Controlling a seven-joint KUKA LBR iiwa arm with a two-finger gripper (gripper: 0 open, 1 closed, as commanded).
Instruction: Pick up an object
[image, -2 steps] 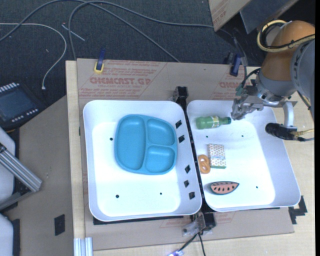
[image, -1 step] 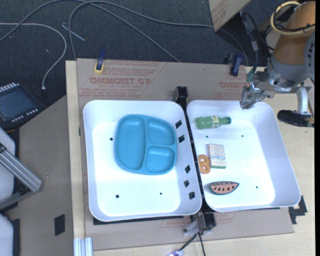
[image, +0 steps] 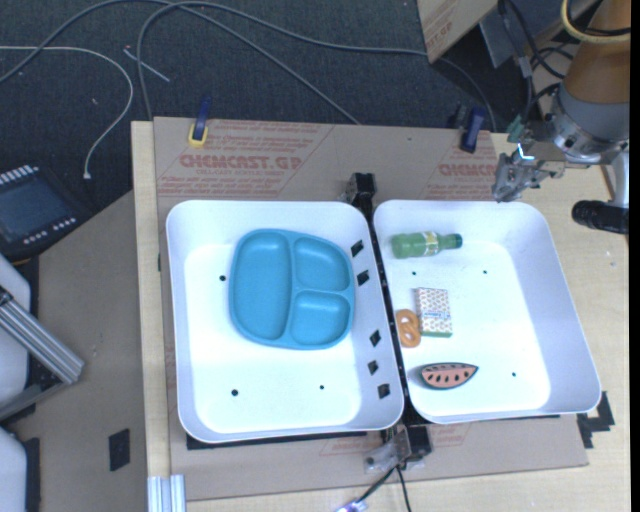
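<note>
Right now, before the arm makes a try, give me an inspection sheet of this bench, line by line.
Surface: cardboard-covered bench bearing two shallow white bins, left bin and right bin.
Job's things: in the right bin, a green bottle lying on its side, a small patterned box, an orange pretzel-shaped piece beside the box, and a watermelon slice.
Clutter: a blue divided plate in the left bin.
Gripper: gripper above the right bin's far corner, holding nothing.
Cables: white cables on the dark floor beyond the bench.
Surroundings: a cardboard box at the top, blue clamps on the bench's far edge.
</note>
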